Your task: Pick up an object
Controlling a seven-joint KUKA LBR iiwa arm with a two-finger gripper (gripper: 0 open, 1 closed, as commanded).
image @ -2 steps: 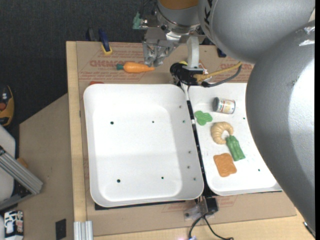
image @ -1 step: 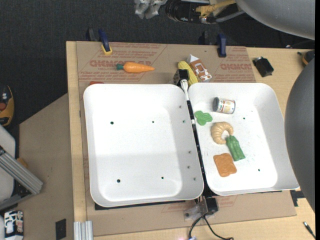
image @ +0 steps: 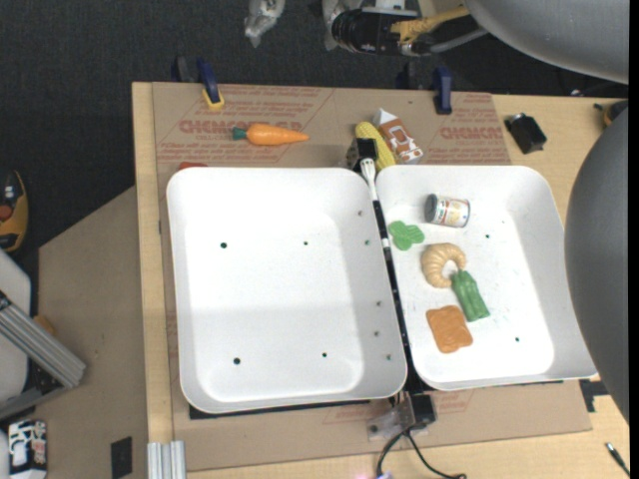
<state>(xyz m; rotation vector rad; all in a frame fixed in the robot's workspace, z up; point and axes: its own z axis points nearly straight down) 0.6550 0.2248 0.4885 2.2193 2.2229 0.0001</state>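
Observation:
The right bin [image: 529, 267] holds several small things: a little tin can [image: 448, 211] on its side, a flat green piece [image: 405, 235], a tan croissant [image: 442, 264], a green stick-shaped toy [image: 469, 296] touching the croissant, and an orange square cracker [image: 448, 328]. My gripper [image: 300, 13] hangs beyond the far edge of the bench, above the dark floor and well away from both bins. Its fingers stand apart with nothing between them, so it is open. The grey arm [image: 559, 18] crosses the top right corner.
The left bin [image: 270, 287] is to the left of the shared bin wall. On the cardboard behind the bins lie an orange carrot [image: 272, 136], a yellow banana [image: 371, 143] and a brown packet [image: 400, 140]. Blue clamps [image: 211, 86] hold the board's far edge.

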